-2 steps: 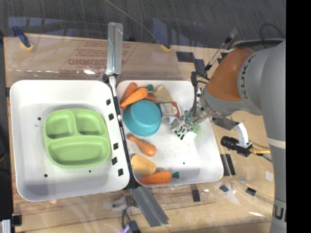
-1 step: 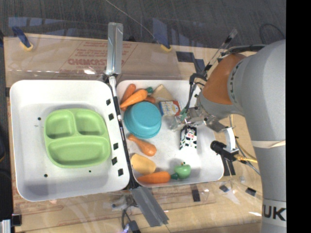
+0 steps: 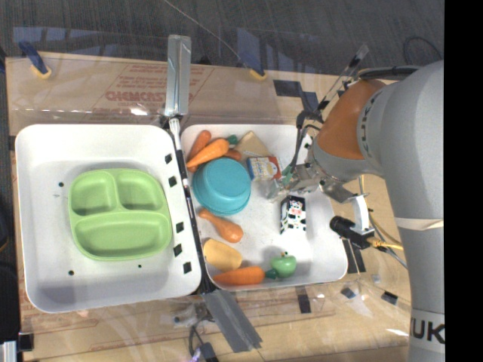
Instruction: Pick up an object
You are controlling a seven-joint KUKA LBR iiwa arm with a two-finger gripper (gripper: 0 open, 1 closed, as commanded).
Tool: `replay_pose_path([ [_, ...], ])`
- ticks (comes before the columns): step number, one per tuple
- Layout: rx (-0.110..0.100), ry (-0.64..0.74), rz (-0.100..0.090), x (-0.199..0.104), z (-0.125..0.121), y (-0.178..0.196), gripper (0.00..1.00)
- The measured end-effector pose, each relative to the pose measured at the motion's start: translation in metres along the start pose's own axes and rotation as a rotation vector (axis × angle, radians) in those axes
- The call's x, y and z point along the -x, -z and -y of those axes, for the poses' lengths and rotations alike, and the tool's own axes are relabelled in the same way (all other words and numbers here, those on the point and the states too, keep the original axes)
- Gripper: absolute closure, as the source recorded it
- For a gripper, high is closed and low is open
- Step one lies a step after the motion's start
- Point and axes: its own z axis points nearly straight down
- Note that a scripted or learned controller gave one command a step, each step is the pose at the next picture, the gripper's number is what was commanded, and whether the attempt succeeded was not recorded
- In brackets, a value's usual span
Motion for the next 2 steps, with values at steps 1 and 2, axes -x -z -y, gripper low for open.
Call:
replay_pose_path([
  [1,-0.007,0.01,-0.02,-0.01,-0.002,-0.002,0.0],
  [2,-0.021,-0.172,0.007,-0.067,-0.08,-0.014,0.0],
])
